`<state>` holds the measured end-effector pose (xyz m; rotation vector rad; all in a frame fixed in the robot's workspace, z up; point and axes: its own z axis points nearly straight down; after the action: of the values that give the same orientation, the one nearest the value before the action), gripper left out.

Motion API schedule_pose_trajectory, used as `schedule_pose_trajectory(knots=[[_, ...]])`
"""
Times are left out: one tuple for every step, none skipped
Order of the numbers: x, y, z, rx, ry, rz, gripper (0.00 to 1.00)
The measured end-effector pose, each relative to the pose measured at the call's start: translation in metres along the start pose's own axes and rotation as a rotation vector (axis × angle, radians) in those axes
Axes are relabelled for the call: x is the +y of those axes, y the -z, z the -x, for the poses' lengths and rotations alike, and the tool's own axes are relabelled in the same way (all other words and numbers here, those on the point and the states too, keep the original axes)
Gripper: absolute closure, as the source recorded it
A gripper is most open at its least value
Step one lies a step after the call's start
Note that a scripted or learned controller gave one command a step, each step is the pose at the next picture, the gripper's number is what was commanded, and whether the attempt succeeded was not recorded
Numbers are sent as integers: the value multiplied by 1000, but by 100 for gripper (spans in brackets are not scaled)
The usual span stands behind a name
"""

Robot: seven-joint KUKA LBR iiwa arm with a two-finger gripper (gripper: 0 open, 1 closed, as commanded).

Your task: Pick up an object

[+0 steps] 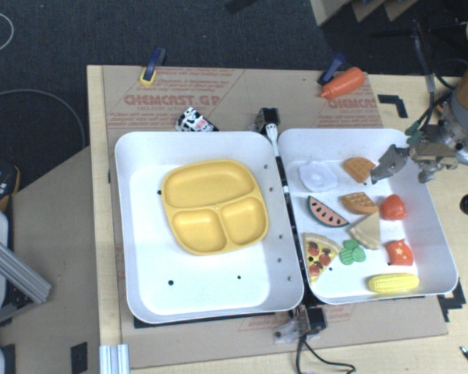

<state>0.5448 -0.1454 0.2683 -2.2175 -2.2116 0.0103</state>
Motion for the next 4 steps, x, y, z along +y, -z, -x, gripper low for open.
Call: schedule_pose_trajectory(knots=[[2,6,0,-2,3,11,0],[-4,-54,-5,0,2,5,0],[-3,-98,-10,0,3,5,0],[-9,-150,-1,0,1,4,0]])
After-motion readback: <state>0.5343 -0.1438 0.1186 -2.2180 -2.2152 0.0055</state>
